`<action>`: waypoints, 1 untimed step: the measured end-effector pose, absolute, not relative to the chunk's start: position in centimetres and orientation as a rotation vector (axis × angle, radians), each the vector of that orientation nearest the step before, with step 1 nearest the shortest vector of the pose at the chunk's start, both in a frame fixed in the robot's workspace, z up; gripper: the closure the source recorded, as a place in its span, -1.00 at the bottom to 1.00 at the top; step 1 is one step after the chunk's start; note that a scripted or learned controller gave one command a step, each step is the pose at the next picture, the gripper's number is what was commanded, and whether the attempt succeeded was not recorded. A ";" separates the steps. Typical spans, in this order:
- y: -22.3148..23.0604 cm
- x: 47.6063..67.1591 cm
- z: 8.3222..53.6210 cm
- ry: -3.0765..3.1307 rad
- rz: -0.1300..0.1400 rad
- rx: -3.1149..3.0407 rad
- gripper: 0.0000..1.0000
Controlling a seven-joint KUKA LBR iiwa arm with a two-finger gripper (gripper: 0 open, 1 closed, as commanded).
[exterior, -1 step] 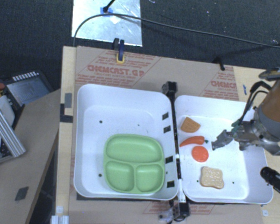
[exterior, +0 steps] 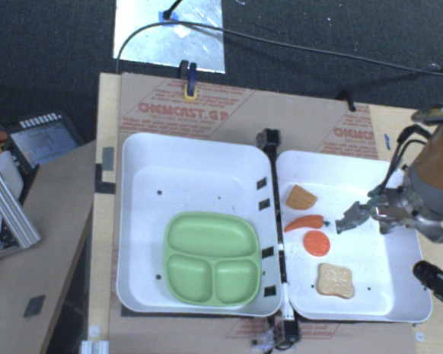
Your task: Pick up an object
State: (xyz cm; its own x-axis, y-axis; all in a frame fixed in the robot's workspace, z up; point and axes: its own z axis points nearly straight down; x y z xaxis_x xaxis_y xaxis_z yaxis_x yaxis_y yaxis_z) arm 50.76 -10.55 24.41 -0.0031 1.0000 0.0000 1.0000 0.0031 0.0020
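- Objects for picking lay in the right bin [exterior: 406, 305], four of them, all in its left half close to the divider between the bins.
- Orange chilli-like piece [exterior: 303, 222] sat nearest the gripper, lying slanted, just left of the gripper's tip and a shade lower.
- Round red slice [exterior: 316, 243] rested just below that chilli piece, nearly touching it.
- Tan wedge-shaped piece [exterior: 301, 197] lay above the chilli piece, apart from it, toward the bin's back wall.
- Toast-like beige slab [exterior: 335, 281] sat below the red slice, toward the bin's front rim, clear of the others.
- Gripper [exterior: 349, 218] hung over the right bin, to the right of the chilli piece, pointing left and down toward it; whether its tip was spread or pinched could not be told, and nothing was seen held in it.
- Arm [exterior: 440, 167], grey with its orange band, came in from the right, above the bin's right side.
- Left bin [exterior: 154, 159] sat left of the chilli piece beyond the divider, holding a green three-compartment plate [exterior: 212, 257] in its front part.
- Both bins stood on a brown protective sheet [exterior: 211, 110] with red lettering, showing behind them.
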 end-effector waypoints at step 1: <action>-10.3 50.3 18.3 2.225 -0.002 2.222 -1.00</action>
State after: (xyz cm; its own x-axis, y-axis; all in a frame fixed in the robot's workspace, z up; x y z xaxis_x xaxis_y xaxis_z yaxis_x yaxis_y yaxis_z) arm 50.32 -10.32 18.27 -0.0013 1.0000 0.0012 1.0000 0.0013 -0.0031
